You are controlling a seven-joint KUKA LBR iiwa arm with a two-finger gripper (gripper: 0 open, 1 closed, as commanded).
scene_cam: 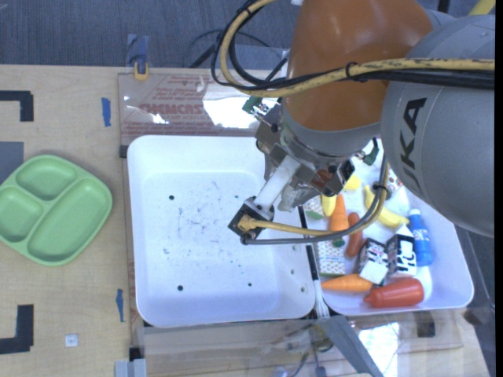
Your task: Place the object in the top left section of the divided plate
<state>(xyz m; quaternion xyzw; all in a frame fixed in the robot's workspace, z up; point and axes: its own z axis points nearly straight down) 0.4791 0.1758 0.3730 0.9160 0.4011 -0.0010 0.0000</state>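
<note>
— So, where is the divided plate (55, 209)?

— Green, lying flat on the tabletop (71, 108), to the left of the left bin (157, 171) and apart from it. It has three hollows. Its top left section (45, 176) is the small one toward the far edge.

— And the arm (354, 53)?

— It comes in from the right, with the orange band uppermost. The gripper (308, 188) hangs low where the two bins meet, over the left bin's right edge.

— Open or closed?

— Can't tell from where I stand; the wrist hides it.

— What is there to pick from?

— A heap in the right bin (462, 283). There's an orange carrot (346, 283) lying near the front wall, with a red piece (397, 292) touching it. A second carrot (338, 214) sits just beside the gripper. Then something yellow (379, 210), a blue bottle (421, 240) and some black-and-white packets (387, 258). Which one is meant, I can't say.

— And the left bin?

— A white floor with faint blue scribbles (192, 210) and a few dark dots.
</note>
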